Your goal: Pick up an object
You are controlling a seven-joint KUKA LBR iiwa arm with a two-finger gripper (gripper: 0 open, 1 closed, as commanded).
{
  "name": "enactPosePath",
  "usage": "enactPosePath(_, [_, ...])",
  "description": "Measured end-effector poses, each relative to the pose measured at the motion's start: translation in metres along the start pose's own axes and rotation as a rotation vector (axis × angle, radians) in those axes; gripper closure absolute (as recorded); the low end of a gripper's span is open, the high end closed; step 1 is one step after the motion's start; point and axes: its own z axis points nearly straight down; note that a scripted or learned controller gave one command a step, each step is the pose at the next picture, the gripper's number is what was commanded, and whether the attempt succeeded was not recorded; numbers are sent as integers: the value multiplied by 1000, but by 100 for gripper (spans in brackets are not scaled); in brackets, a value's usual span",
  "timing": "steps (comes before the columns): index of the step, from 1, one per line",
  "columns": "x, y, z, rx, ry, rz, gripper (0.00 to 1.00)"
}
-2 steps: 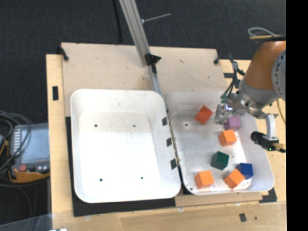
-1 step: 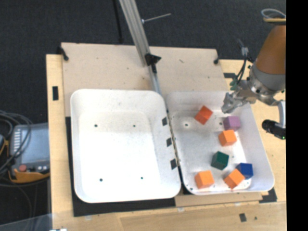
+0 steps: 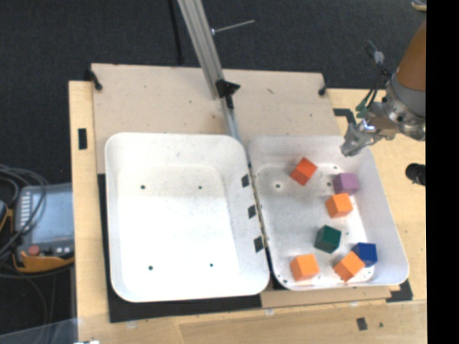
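Hovering over the right bin's point(image 3: 380, 213) upper corner, the end effector point(image 3: 353, 145) (its opening I cannot tell) should descend straight onto the nearby purple cube point(image 3: 346, 183), avoiding the orange cube point(image 3: 339, 205) just beside

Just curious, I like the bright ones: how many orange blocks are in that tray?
4, all in the right tray: one near the top, one under the purple block, two along the bottom edge.
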Motion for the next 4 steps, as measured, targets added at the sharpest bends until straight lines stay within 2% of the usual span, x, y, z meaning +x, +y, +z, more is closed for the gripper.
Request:
enactPosePath(1, [48,-20,8,8,0,0,100])
enactPosePath(2, [106,-26,3,7,3,-3,100])
enactPosePath(4, [197,-45,3,9,4,-4,100])
